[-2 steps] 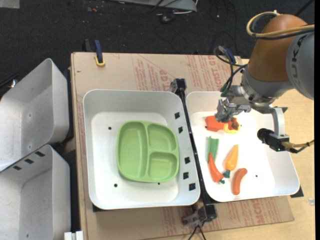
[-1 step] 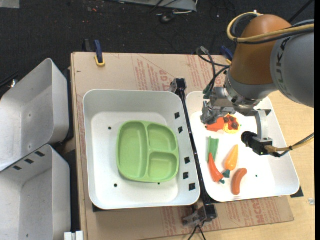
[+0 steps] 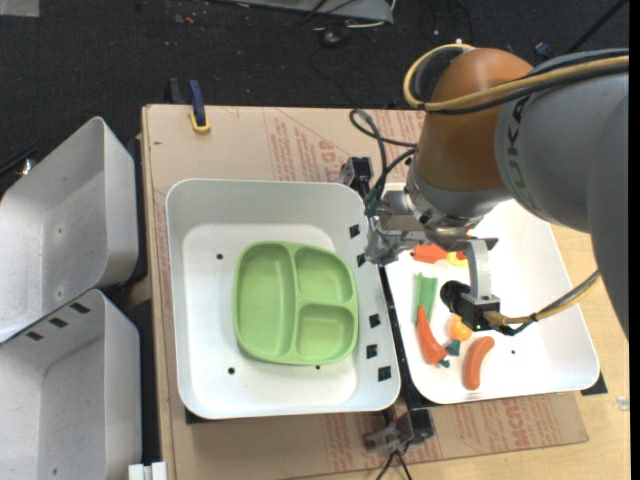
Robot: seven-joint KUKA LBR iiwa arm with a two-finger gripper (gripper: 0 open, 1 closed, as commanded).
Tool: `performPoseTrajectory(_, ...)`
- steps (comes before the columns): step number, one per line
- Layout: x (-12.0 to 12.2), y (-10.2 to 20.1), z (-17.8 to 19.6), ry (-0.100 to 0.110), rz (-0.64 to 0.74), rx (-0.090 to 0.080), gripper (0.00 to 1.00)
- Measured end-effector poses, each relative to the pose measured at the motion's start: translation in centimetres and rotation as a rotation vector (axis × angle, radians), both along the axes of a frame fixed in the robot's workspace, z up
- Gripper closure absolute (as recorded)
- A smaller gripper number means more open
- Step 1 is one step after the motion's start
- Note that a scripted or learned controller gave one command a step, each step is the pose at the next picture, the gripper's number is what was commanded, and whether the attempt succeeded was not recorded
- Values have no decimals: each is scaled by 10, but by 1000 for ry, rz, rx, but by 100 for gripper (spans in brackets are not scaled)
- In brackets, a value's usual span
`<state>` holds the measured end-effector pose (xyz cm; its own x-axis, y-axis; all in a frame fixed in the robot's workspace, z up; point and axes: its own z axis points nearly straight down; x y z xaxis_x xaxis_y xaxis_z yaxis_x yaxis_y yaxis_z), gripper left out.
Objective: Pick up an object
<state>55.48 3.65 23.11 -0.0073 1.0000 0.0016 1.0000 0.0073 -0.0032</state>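
Observation:
My gripper (image 3: 432,240) hangs over the far left part of the right bin (image 3: 560,268), largely hidden under the arm's wrist. Just beneath it lie an orange toy piece (image 3: 430,254) and a small yellow piece (image 3: 457,259). Closer to the front lie a green stick-shaped toy (image 3: 427,296), a red pepper-like toy (image 3: 430,338), a small orange bit (image 3: 458,330) and an orange sausage-shaped toy (image 3: 477,361). Nothing is visibly held.
The left bin (image 3: 200,268) holds a green divided plate (image 3: 296,303). The two bins meet in a ridge (image 3: 378,298) just left of the gripper. Two more white bins (image 3: 60,228) stand off the bench at far left.

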Motion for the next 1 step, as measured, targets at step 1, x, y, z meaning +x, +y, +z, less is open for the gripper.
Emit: performPoseTrajectory(1, -15, 60, -6, -1, 0, 0, 100)
